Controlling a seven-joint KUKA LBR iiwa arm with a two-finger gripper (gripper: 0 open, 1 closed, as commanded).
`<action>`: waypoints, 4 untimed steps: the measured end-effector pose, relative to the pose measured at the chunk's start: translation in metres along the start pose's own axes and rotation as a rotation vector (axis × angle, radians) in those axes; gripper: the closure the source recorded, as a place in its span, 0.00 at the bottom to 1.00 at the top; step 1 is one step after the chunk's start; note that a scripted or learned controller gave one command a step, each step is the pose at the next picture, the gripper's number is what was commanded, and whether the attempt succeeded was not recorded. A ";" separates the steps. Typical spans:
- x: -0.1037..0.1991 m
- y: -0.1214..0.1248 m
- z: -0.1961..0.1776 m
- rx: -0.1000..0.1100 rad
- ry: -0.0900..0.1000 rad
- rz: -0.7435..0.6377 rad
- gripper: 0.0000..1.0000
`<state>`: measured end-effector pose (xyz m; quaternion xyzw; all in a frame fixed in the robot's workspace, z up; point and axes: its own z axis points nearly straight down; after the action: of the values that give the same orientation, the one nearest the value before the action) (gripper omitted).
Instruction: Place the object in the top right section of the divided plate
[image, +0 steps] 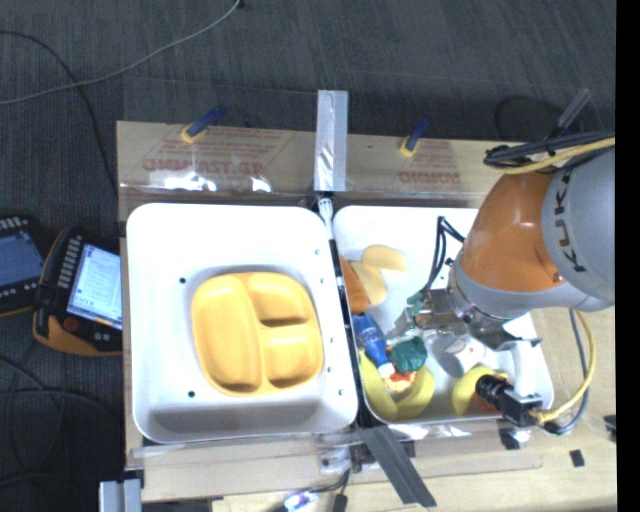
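Observation:
A yellow divided plate (258, 330) lies in the left bin (160, 260); its sections hold nothing. My gripper (432, 318) hangs low over the middle of the right bin (420, 222), under the grey and orange arm (520, 245). It is just above and to the right of a green toy (408, 353) and to the right of a blue bottle (370, 340). The arm hides whatever lies beneath the wrist.
The right bin also holds a cream piece (383, 260), an orange item (352, 285) by the dividing wall, a yellow banana (400, 395) and a yellow fruit (470, 390) near the front. A handheld pendant (85, 295) lies left of the bench.

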<state>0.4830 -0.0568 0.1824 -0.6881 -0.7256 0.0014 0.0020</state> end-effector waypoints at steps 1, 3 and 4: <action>0.002 0.031 -0.103 -0.004 -0.004 0.064 1.00; 0.041 0.016 -0.007 0.000 0.000 -0.103 1.00; 0.032 0.002 0.000 -0.001 -0.001 -0.151 1.00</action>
<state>0.4834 -0.0242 0.1828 -0.6315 -0.7754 0.0012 0.0013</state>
